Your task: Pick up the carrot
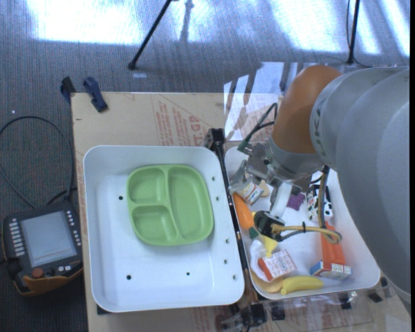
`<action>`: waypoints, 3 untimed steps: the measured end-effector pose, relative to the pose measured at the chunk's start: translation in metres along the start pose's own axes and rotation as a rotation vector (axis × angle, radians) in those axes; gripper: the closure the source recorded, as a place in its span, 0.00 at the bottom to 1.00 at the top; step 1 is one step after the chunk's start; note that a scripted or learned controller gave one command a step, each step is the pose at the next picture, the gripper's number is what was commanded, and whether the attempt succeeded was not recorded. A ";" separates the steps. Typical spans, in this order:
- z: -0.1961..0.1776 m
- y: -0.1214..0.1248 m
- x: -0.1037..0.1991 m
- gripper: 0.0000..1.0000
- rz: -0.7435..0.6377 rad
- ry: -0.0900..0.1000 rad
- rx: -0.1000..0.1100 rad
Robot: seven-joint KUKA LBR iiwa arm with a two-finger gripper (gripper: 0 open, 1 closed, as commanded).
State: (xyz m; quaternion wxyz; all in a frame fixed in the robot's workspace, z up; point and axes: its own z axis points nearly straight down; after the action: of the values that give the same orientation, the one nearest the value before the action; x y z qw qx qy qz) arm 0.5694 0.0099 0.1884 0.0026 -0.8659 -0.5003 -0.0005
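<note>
Camera view looks down on a bench [124,120] surfaced with brown cardboard, bearing two shallow white bins side by side. Left bin [111,254] holds a green divided plate [171,204] with three compartments, lying flat near the bin's middle, toward its far edge. Right bin [363,254] is crowded. Carrot [243,212], orange, lies against that bin's left wall, about midway along it, partly overlapped by neighbouring items. Grey arm [363,137] with its orange band [301,113] enters from the right and covers the bin's far half. Gripper [280,199] hangs low over the clutter, just right of the carrot; contact cannot be determined. Whether the jaws are spread or pressed together cannot be told, since the wrist and cabling mask them. A banana [299,284] lies along the near edge of the right bin, a red-and-white carton [277,263] sits just behind it, and an orange box [333,254] stands toward the near right corner. A control pendant [45,244] rests on the carpet off the bench's left edge.
</note>
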 end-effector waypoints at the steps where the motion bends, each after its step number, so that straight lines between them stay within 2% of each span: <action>1: 0.003 -0.074 -0.063 0.00 0.268 -0.008 0.006; 2: 0.003 -0.041 0.007 0.00 0.381 -0.006 0.004; 3: 0.003 -0.031 -0.045 0.00 0.599 -0.008 0.006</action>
State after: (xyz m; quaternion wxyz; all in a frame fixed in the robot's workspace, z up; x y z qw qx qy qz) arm 0.5197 -0.0136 0.1855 0.0035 -0.9749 -0.2224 0.0051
